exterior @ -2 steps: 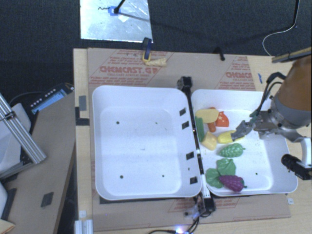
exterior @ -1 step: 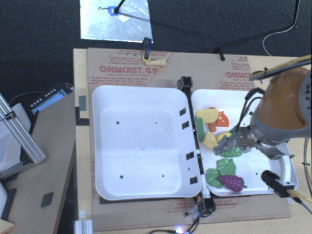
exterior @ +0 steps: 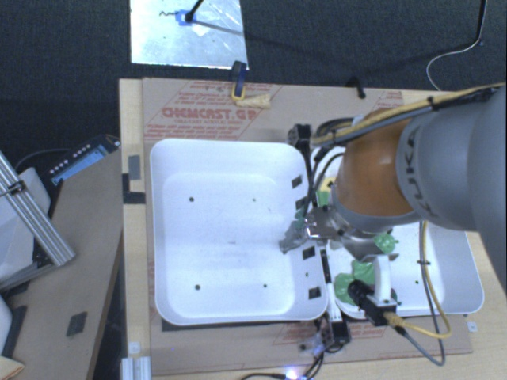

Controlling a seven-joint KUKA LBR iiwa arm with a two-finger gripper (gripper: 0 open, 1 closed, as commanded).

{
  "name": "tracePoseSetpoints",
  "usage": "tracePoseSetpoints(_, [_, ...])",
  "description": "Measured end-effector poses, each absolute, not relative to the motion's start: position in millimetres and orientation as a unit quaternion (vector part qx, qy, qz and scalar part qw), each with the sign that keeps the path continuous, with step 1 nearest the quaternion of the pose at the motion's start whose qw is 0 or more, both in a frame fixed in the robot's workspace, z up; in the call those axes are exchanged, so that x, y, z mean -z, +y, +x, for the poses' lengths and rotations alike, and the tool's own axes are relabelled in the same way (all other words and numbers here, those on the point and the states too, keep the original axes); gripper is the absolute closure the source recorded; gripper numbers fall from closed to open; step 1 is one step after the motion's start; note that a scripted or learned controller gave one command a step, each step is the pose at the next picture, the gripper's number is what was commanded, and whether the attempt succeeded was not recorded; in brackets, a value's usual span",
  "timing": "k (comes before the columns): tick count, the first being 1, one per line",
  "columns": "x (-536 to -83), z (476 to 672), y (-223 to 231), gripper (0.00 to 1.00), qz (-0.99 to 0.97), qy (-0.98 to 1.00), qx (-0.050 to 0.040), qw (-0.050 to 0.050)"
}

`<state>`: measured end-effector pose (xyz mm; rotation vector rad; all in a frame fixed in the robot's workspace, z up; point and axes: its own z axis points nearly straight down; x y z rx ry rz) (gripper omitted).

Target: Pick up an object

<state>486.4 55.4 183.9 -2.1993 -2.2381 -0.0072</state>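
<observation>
We judge reach step: gripper (exterior: 297,238) over divider btwn left bin (exterior: 182,172) & right bin (exterior: 467,291). Claw state: can't tell. Next: descend on green objs (exterior: 366,274).

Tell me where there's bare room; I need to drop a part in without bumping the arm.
The left bin has an open floor from its left wall across to near the gripper. The right bin is crowded: the arm overhangs it, with green objects below.

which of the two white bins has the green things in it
The right bin, the one mostly covered by the arm. Green objects lie at its near-left part, beside the divider. The left bin has just small dark dots on its floor.
</observation>
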Motion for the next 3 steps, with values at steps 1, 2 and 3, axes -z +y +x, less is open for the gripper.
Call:
tracePoseSetpoints(1, [-195.1,488.1,46.9,1.00,-0.706,-0.708,0.0021,-0.001])
tracePoseSetpoints(2, [-272.8,509.6,-50.1,1.00,-0.710,-0.705,0.0023,-0.006])
tracePoseSetpoints(3, [-257.5,588.7,37.2,1.00,-0.703,-0.712,0.0032,-0.002])
